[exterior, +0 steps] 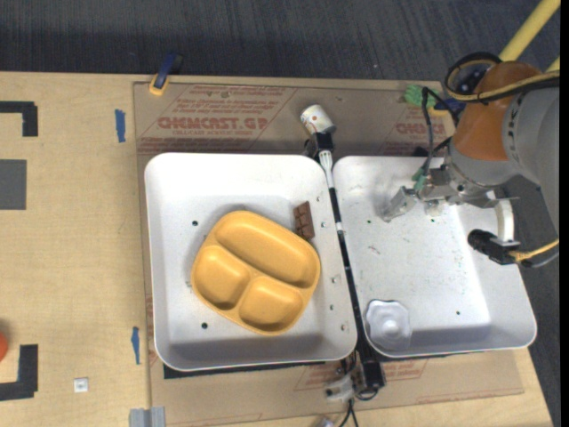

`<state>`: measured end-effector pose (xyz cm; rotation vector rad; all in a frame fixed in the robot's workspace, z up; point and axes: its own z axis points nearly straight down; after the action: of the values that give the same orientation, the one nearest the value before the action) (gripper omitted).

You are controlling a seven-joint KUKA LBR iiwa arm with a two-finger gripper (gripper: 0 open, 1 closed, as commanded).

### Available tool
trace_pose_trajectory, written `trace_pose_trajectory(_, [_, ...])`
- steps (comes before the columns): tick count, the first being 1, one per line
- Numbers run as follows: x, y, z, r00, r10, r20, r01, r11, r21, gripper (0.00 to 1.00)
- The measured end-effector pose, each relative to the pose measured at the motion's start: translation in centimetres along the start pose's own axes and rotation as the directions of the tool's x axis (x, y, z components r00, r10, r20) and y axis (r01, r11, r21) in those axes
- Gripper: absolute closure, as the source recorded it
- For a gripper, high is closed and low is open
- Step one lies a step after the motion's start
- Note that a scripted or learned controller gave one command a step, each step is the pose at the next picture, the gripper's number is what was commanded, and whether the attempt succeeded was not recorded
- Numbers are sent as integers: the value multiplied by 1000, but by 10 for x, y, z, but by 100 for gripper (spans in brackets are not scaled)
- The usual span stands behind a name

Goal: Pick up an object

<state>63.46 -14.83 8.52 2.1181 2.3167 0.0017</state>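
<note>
A yellow plate with three compartments (256, 271) lies upside-up in the middle of the left bin (169, 238). A small brown block (303, 220) leans by that bin's right wall, just beyond the plate. A small clear plastic piece (387, 319) rests in the near left corner of the right bin (498, 318). My gripper (411, 200) hangs low over the far part of the right bin, well apart from the clear piece and from the plate. Nothing shows in its grasp.
The arm with its orange band (484, 123) comes in over the right bin's far right corner, with cables (498, 247) trailing along the right wall. A white-tipped fixture (316, 123) stands beyond the ridge between the bins. A blue clamp (164, 71) sits at the board's far left.
</note>
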Motion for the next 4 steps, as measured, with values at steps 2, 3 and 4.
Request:
trace_pose_trajectory(2, [22,-23,0,968,252,0,-252,968,1,0])
trace_pose_trajectory(3, [-18,14,-83,951,310,1,-310,951,0,0])
trace_pose_trajectory(4, [38,-42,-9,957,291,-1,-291,957,5,0])
